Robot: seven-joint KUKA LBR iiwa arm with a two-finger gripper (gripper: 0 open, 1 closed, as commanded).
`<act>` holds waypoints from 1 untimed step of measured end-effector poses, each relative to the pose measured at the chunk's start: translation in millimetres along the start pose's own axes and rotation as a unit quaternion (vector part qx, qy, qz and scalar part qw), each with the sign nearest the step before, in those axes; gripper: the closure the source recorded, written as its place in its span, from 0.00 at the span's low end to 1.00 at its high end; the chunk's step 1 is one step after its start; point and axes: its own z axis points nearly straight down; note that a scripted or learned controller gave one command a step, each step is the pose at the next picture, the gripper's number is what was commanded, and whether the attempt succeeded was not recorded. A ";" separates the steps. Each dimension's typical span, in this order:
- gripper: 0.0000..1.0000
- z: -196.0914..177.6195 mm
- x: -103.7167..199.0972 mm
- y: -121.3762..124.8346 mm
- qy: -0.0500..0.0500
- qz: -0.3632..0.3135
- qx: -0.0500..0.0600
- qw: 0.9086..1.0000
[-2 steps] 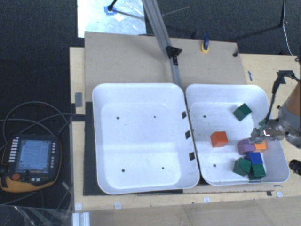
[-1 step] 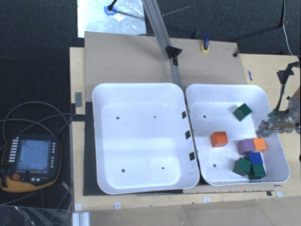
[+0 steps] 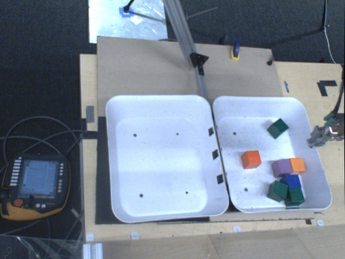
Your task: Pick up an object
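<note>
- At the right edge of the view we see the gripper (image 3: 322, 135), a small grey metallic piece just outside the right bin's right rim; it is too small and blurred for us to tell how it is set, and we see no object in it.
- The right bin (image 3: 259, 104) holds all the blocks we can count, and the gripper is apart from each of them.
- A dark green block (image 3: 277, 128) lies alone in the upper right part of that bin, turned at an angle to the bin's walls; it is the block nearest the gripper.
- An orange-red block (image 3: 250, 159) sits by itself near the bin's middle, left of the others.
- Toward the lower right corner we see a cluster: a purple block (image 3: 281, 168) with a lighter orange block (image 3: 297, 165) touching its right side.
- Just below those two, a blue block (image 3: 292, 181) sits against a green block (image 3: 278, 190) on its left, and another green block (image 3: 295, 197) lies under it by the bin's lower rim; we cannot tell whether any of these are stacked or merely pressed together.
- The left bin (image 3: 161, 104) stands beside the right one, their inner rims touching along the centre.
- Both bins rest on a tan bench (image 3: 145, 63).
- On the dark floor to the left lies a teach pendant (image 3: 35, 185) with its cable looped around it.
- A grey pole (image 3: 180, 23) slants down from the top of the view to the bench's far edge.
</note>
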 end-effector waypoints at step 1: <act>1.00 13.5 52.7 12.0 0.003 -0.003 0.003 1.000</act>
